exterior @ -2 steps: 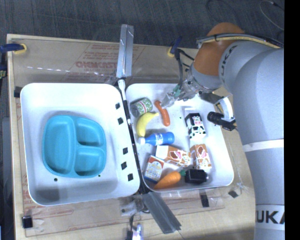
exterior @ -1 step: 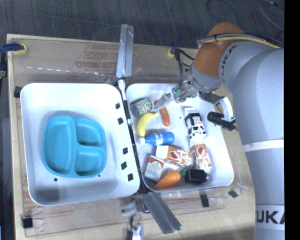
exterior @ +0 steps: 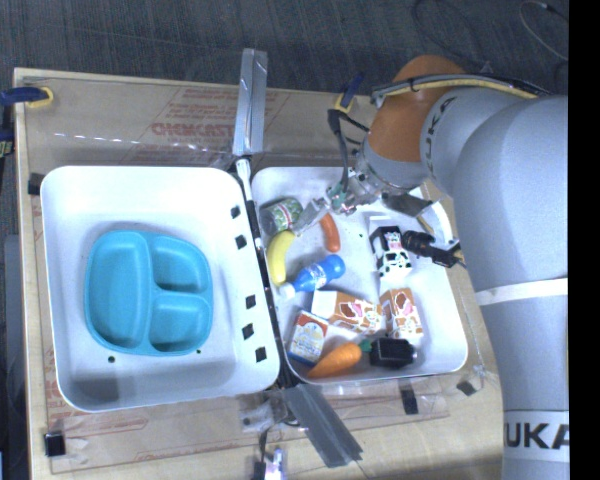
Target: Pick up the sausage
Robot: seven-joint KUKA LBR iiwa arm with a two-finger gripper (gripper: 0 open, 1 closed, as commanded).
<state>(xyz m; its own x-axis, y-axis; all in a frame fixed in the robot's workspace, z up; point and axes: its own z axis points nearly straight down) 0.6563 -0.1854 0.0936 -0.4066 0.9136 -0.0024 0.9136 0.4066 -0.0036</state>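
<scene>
The end effector hangs low over the far part of the right bin, just above and a little to the right of the sausage; from where I stand its tips are a small dark-and-metal cluster, and I cannot tell whether they are spread or pressed together, nor whether they touch anything. The sausage is a short reddish-orange piece lying on the white floor of that bin, near its far left quarter, just right of a yellow banana and just below a green-labelled can that lies on its side. Nearer the middle lies a blue bottle, and beside it a small black-and-white cow figure. Toward the near side sit a few small printed cartons, one with a rabbit picture, an orange carrot and a dark block. The left bin holds a blue divided tray with three compartments. Between the two bins runs a rim with black clips. Both bins rest on a pale wooden bench covered with a clear sheet; faint red printed lettering shows on the board behind the bins, too washed out to read. A blue-and-yellow clamp grips the bench's far left corner. The floor around is dark grey carpet. The arm is bulky and grey with an orange band, and the white letters "UKA" show on its base.
</scene>
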